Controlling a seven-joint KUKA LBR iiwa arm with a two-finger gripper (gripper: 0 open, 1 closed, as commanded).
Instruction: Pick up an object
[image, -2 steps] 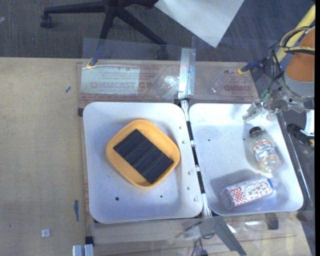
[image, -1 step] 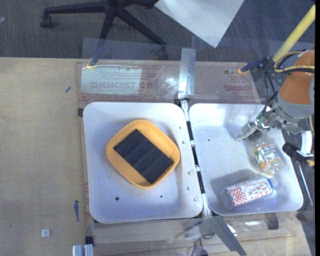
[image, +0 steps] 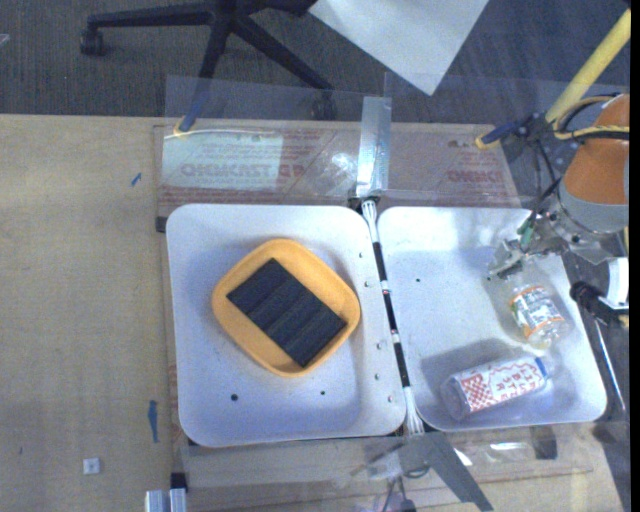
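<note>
- While the counter (image: 70, 300) carries two white bins side by side, the left bin (image: 200, 400) holds one broad thing: a yellow-orange tray (image: 232, 318) with a dark ribbed pad (image: 286, 312) lying in it, set at a slant near the bin's middle.
- The right bin (image: 440, 260) holds the smaller things and is where the arm (image: 597, 170) reaches in from the right, its orange band above the wrist.
- A tube with a red-and-white check pattern (image: 495, 385) lies on its side near the front of the right bin, tilted, its capped end pointing right.
- A small clear bottle with an orange-and-green label (image: 535, 312) lies just behind the tube, near the right wall.
- The gripper (image: 520, 252) sits low over the back right part of that bin, just behind the small bottle; whether its jaws are spread or pressed together I cannot tell, and nothing shows between them.
- Judged from this, the step in hand is the approach: nothing is lifted yet.
- The nearest target looks to be the small bottle; the next move calls for coming forward over it, lining the jaws across its narrow width, then closing.
- Round and smooth, it may roll or slip aside.
</note>
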